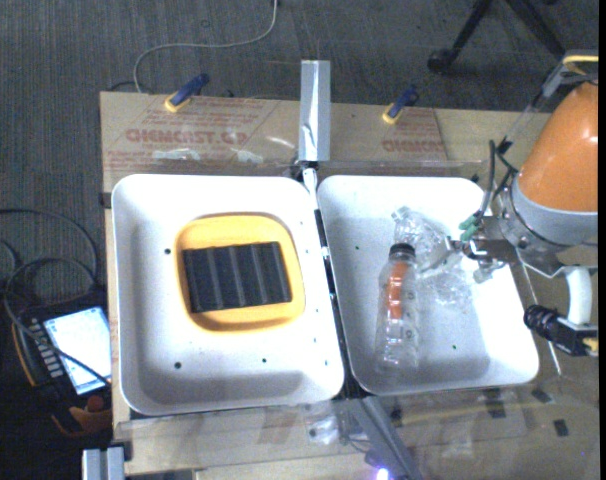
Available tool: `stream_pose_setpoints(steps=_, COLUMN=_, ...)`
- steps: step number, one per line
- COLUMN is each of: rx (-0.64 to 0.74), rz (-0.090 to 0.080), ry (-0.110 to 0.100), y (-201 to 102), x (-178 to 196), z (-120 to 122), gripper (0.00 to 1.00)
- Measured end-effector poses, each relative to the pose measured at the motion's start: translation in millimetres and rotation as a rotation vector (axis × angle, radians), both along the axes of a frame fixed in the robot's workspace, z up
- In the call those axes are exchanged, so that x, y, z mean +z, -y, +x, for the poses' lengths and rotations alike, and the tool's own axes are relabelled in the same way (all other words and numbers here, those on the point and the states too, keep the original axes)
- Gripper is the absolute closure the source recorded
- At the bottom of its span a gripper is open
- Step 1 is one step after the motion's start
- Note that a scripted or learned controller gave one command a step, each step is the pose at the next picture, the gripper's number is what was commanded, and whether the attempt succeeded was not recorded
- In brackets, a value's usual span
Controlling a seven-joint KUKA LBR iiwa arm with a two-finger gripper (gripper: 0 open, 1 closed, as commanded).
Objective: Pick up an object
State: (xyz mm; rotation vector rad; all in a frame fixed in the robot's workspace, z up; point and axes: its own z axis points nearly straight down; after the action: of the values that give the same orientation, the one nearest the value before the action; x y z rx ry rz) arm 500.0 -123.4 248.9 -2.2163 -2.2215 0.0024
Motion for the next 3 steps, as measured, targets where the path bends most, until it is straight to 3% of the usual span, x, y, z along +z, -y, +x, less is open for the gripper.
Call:
stream_pose_setpoints(steps=1, rx=0.031, rz=0.0, ry=0.0, y=-14, x=-104, z=42, gripper=0.0)
stream_pose_setpoints(steps=2, rx=-0.007, rz=-0.001, ry=0.015, y=-25, x=-151, z=30, gripper=0.0)
stream_pose_setpoints(steps=3, rx=0.058, rz=-0.003, ry=0.023, y=-21, x=-154, z=54, gripper=0.0)
